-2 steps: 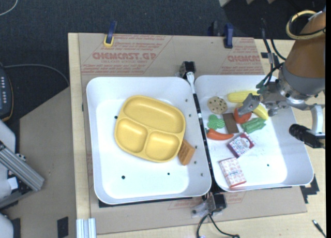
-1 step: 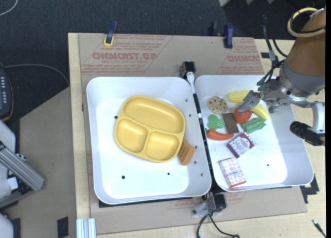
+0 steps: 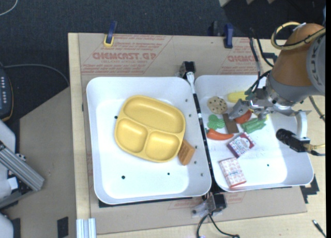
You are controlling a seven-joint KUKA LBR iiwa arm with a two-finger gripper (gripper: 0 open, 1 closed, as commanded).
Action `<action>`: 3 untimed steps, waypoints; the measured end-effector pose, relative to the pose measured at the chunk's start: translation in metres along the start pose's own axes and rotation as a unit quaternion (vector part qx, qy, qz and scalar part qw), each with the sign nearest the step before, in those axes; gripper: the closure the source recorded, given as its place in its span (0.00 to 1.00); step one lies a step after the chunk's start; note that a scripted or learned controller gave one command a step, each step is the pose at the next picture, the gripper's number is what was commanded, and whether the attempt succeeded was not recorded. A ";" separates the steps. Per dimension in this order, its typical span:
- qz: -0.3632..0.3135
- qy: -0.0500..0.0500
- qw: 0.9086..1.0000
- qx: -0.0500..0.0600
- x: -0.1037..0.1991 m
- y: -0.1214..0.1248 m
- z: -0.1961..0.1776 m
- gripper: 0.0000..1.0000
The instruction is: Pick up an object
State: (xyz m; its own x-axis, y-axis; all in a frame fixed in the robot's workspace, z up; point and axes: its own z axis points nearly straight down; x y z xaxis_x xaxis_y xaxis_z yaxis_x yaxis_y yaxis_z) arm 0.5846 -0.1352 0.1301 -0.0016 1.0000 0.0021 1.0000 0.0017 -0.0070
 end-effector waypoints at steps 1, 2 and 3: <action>0.001 -0.003 1.000 -0.007 -0.001 0.003 0.043 0.00; 0.001 -0.003 1.000 -0.009 -0.001 0.004 0.031 1.00; 0.001 -0.002 1.000 -0.006 -0.007 0.011 -0.016 1.00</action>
